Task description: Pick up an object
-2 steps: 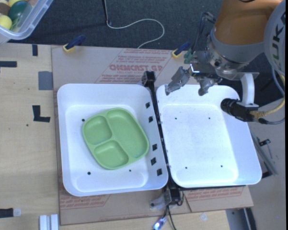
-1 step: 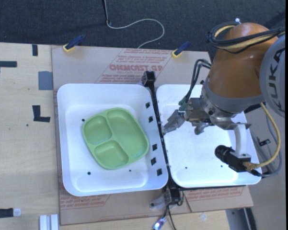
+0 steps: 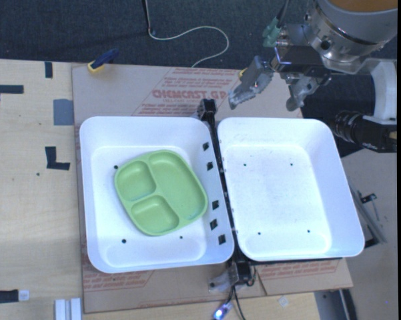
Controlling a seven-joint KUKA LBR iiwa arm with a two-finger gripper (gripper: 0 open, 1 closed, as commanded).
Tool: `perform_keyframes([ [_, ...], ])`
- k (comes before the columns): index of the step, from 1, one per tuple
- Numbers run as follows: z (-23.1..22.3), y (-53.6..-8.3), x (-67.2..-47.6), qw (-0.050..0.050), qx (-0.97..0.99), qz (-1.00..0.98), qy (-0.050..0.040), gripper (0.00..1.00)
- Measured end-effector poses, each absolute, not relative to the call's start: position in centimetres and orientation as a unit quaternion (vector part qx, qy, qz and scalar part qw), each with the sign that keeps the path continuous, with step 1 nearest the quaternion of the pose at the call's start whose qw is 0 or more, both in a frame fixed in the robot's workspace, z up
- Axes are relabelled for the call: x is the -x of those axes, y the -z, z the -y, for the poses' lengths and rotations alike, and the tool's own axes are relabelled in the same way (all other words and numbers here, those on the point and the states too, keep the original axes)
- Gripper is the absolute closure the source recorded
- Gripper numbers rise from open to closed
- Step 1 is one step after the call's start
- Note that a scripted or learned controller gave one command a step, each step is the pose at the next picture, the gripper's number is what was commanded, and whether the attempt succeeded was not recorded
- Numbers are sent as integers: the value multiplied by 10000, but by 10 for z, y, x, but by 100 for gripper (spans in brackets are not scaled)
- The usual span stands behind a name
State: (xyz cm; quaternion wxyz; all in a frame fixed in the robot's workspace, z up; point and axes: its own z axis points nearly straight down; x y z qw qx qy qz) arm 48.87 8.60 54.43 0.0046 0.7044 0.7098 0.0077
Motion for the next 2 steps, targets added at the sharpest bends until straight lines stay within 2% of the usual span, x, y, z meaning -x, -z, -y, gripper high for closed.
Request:
perform_keyframes([
  [1, -84, -545, -489, 1, -7059, -7083, 8, 100],
  [2, -95, -435, -482, -37, -7064, -7077, 62, 100],
])
